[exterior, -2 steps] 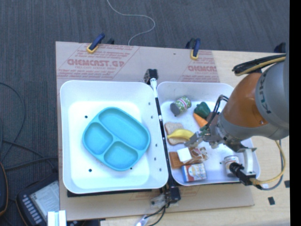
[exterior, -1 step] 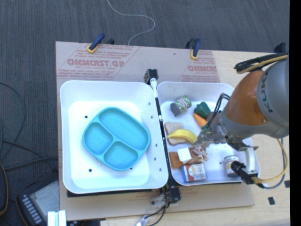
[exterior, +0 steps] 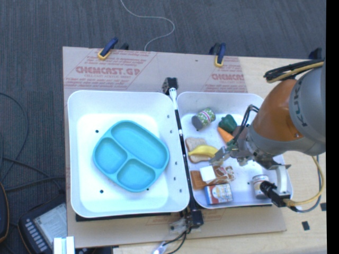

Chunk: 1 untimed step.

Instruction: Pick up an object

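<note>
Objects for picking lie clustered in the right bin (exterior: 186,142), toward its left half: a small can (exterior: 204,117) on its side near the back, a green piece (exterior: 228,123) with an orange, carrot-like piece (exterior: 225,134) just beside it, a slice of bread (exterior: 195,143), a yellow banana (exterior: 202,152) touching the bread's lower edge, a brown waffle-like piece (exterior: 196,179), a white-and-red packet (exterior: 219,174) and a small carton (exterior: 219,193) at the front wall. My gripper (exterior: 226,155) sits low over the middle of this bin, just right of the banana and above the packet, with my arm (exterior: 286,118) reaching in from the right. My fingers (exterior: 221,155) appear slightly parted, though the view is poor at the tips, and I see nothing held between them. Left bin (exterior: 74,142) holds a blue divided plate (exterior: 131,155), lying flat and turned at a slant. Both bins rest on a brown board (exterior: 106,70), with two clamps (exterior: 108,47) at its back edge.
</note>
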### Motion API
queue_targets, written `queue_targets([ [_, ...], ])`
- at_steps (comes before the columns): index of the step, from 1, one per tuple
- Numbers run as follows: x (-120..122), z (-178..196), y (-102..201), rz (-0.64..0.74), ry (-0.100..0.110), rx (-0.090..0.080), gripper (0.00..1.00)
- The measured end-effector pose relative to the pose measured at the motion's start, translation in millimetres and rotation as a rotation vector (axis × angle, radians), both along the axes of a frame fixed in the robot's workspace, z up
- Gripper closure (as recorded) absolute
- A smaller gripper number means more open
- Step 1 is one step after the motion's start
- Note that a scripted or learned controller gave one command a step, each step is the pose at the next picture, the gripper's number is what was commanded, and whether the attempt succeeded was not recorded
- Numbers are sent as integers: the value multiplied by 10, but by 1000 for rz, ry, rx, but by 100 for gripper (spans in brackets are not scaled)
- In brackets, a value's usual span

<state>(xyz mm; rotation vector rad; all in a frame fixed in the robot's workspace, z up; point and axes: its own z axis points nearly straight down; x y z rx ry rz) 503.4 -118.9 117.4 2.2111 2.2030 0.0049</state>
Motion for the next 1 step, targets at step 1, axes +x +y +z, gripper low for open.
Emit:
queue_targets([
  [1, 2, 94, 4, 0, 1, 1, 100],
])
